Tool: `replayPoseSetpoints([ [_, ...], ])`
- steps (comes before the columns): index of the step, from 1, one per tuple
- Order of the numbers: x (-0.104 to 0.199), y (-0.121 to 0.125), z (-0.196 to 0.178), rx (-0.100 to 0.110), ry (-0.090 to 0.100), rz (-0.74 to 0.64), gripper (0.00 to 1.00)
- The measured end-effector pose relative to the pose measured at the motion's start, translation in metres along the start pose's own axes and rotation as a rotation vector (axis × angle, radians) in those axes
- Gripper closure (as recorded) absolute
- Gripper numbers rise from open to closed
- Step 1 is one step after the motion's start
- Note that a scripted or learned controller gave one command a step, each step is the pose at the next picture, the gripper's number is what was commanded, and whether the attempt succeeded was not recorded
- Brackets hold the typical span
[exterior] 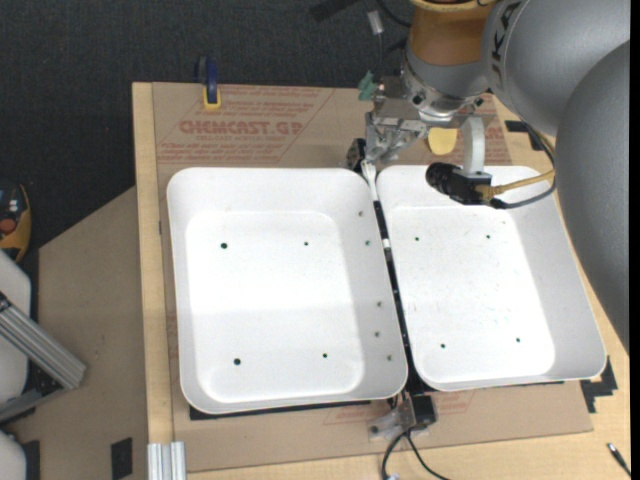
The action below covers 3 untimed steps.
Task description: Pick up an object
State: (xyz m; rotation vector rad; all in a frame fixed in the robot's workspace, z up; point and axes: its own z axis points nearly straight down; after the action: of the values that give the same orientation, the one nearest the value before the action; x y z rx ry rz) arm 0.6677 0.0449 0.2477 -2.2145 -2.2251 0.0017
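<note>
My gripper (378, 156) hangs over the far end of the seam between the two white bins, close above their rims. The left bin (270, 298) and the right bin (480, 298) show bare white floors with a few small dark dots. A small pale yellow thing (441, 140) sits just right of the gripper, under the wrist. I cannot tell whether it is held or lies on the board behind the bin. The grey arm with its orange band (450, 28) comes in from the upper right.
Both bins rest on a brown board (250, 123) printed with red letters. A blue and yellow clamp (210, 83) grips the board's far edge at the left. A metal rail (40, 343) lies off the board at the left.
</note>
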Motion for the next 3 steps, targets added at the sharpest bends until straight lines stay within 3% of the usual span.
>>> replayPoseSetpoints([
  [1,0.006,-0.03,-0.041,-0.002,0.0,0.003,1.0],
  [2,0.041,-0.063,-0.048,0.001,0.001,0.001,1.0],
  [3,0.035,-0.08,-0.061,0.0,0.0,0.006,1.0],
])
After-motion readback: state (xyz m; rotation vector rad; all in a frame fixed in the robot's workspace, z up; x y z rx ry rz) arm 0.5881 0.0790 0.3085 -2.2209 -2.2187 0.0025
